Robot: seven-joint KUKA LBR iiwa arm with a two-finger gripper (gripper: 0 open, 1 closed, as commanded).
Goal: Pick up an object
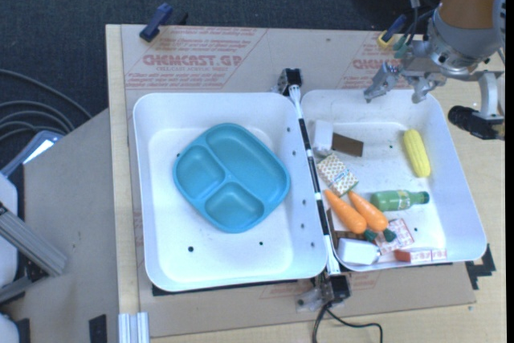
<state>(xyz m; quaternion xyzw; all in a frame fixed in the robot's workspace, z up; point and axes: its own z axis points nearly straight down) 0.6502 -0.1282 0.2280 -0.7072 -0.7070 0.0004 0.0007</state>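
Yellow corn cob [415, 152] lies in the right bin [464, 205] below my pincer [396, 86], whose fingers are spread wide and empty over the bin's far rim, so I judge a straight descent risks striking the wall rather than any object.

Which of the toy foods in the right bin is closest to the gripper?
The yellow corn cob, lying by the right bin's far right side, below the gripper. The two carrots and green bottle lie farther toward the near edge.
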